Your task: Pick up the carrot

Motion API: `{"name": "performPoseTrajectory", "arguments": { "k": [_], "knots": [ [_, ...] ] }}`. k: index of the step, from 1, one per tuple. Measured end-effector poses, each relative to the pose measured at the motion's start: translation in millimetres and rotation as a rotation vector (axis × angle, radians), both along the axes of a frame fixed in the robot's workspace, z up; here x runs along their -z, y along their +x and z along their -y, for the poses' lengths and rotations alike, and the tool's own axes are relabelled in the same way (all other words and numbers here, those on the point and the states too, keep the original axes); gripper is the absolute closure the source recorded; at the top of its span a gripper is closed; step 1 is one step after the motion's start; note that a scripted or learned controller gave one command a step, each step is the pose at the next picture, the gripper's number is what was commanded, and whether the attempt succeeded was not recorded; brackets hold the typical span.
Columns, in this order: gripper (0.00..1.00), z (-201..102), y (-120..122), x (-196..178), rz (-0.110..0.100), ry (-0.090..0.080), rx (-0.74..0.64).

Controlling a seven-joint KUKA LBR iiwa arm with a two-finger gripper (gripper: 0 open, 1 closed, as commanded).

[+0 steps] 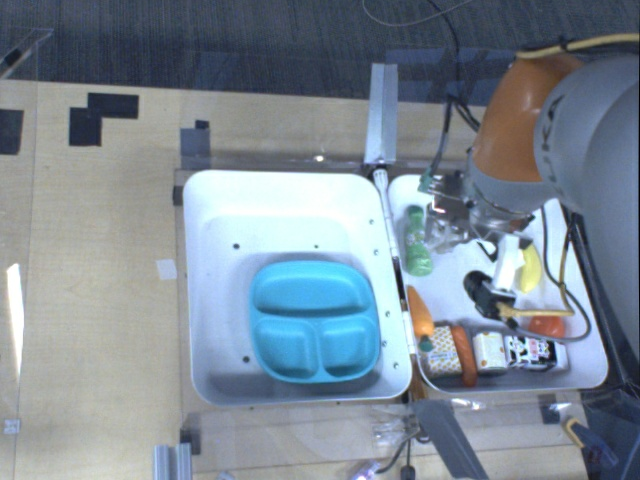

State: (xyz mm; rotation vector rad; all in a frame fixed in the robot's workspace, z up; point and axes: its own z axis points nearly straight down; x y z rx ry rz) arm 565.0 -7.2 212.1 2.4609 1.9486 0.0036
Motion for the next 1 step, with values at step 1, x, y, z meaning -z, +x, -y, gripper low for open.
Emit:
{"name": "performPoseTrajectory", "arguments": {
  "k": [1],
  "knots": [
    [1.00, 62.3, -63.5, -15.4, 0.001, 0.000, -0.065]
  ]
}}
